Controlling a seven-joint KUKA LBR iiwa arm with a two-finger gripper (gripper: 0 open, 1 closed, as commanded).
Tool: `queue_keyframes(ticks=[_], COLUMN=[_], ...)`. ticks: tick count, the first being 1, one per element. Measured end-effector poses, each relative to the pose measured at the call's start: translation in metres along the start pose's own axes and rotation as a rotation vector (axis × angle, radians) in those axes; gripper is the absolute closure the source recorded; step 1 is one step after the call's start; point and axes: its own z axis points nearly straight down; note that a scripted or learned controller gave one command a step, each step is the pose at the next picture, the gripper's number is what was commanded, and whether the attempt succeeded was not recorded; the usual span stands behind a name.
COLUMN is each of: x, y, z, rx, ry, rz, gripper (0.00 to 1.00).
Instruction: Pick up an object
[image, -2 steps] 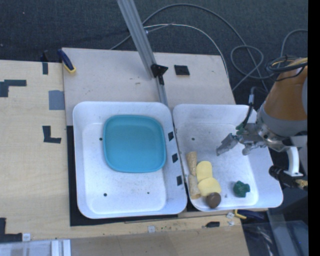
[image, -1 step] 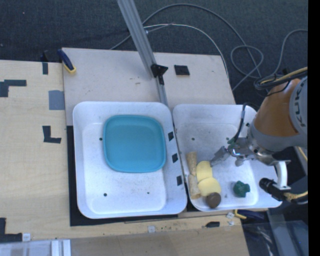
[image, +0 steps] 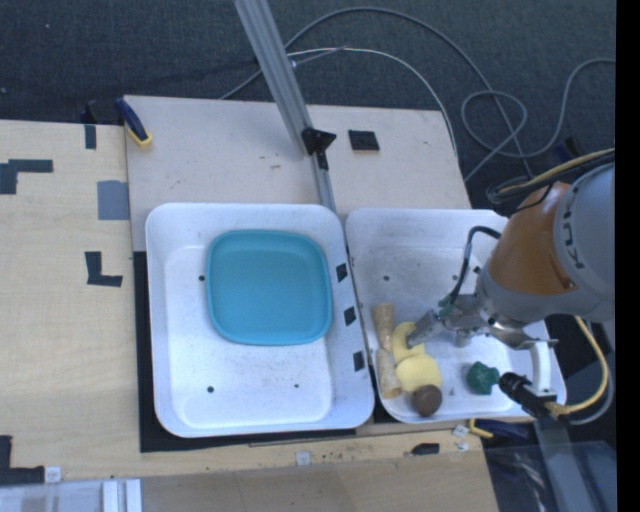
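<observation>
In the right bin several small objects lie along the near left side. A tan stick-shaped piece rests against the left wall. Beside it lie a yellow curved piece and a yellow rounded lump. A brown ball sits at the near edge, and a small green object lies further right. My gripper hangs low over the bin, just right of the yellow curved piece and very close to it. The wrist hides part of the bin floor behind it.
The left bin holds a square blue plate. A grey metal post slants up from between the bins. Cables loop behind the bench at the upper right, and a yellow cable runs by the right bin's near right corner.
</observation>
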Motion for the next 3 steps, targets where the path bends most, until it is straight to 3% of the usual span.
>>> queue_keyframes(ticks=[1,3], x=[0.0,-0.01], y=[0.001,-0.011], z=[-0.012,-0.123], rx=[-0.004,-0.01], ry=[0.0,-0.002], rz=[-0.001,0.0], gripper=[1.0,1.0])
